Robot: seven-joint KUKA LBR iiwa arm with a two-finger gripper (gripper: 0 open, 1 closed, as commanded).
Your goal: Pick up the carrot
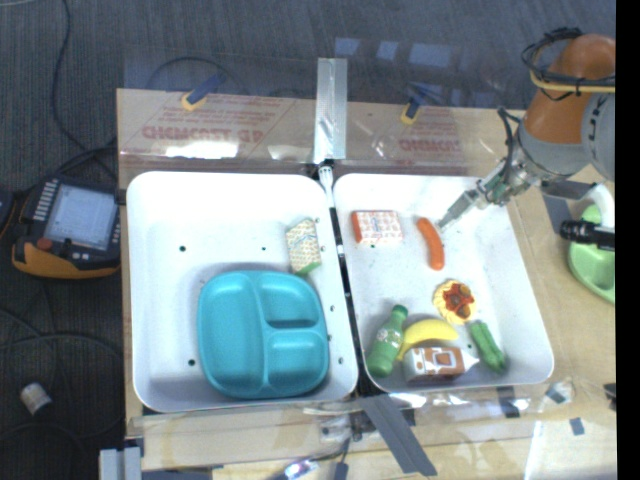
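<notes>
I see the carrot lying loose in the right bin, left of my gripper, whose grip I cannot tell; it points down, just beside the carrot's far end.

A single fixed camera looks down from above at a slant onto the pale wooden desk. It stands far enough off to take in both shallow white plastic bins, the left bin and the right bin, which lie side by side mid-frame. Beyond the far edge of the bins the view reaches dark grey carpet floor. The grey arm with its orange band enters right of the bins.
</notes>
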